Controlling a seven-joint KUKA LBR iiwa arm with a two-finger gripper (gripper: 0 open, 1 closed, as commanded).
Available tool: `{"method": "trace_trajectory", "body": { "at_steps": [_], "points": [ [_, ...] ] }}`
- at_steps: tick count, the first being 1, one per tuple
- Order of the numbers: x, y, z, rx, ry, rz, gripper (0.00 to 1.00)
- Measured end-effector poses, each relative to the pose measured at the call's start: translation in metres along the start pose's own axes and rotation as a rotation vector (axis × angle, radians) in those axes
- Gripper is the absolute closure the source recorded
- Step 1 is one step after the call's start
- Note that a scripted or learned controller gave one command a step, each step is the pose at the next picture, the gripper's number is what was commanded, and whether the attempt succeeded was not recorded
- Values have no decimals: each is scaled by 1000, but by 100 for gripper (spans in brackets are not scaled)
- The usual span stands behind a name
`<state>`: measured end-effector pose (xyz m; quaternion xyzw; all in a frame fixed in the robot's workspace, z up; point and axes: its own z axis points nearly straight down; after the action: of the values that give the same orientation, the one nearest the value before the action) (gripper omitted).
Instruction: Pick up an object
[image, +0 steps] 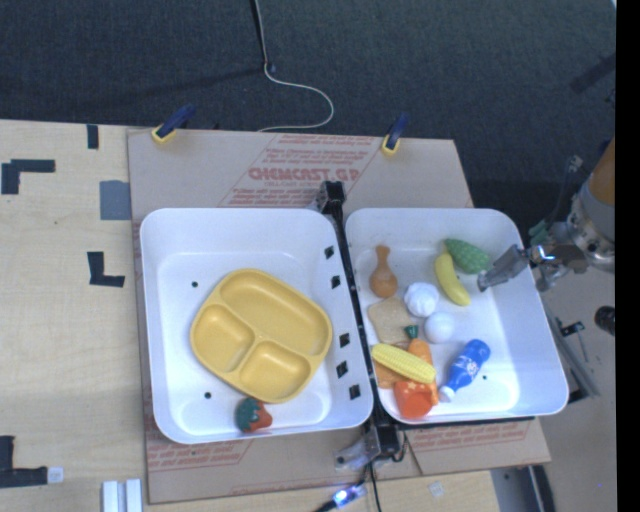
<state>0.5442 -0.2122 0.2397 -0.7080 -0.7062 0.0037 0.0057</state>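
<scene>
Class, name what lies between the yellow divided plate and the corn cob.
In the camera view, the bins' adjoining white walls lie between the yellow plate and corn cob.

Yellow tray (260, 335), white bins (160, 260), blue bottle (466, 364), green vegetable (466, 254), yellow banana (451, 279).

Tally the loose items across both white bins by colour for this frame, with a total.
Yellow: 3 (yellow divided plate, banana, corn cob)
White: 2 (two balls)
Green: 1
Blue: 1 (bottle)
Tan/brown: 2 (drumstick, bread slice)
Orange/red: 3
Total: 12
</scene>
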Motion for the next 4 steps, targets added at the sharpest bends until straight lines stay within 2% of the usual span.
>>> {"method": "trace_trajectory", "body": {
  "at_steps": [1, 3, 4],
  "points": [
    [0, 2, -7, -12, -3, -3, 0],
    [10, -7, 107, -7, -2, -4, 0],
    [12, -5, 157, -15, -3, -6, 0]
  ]
}}
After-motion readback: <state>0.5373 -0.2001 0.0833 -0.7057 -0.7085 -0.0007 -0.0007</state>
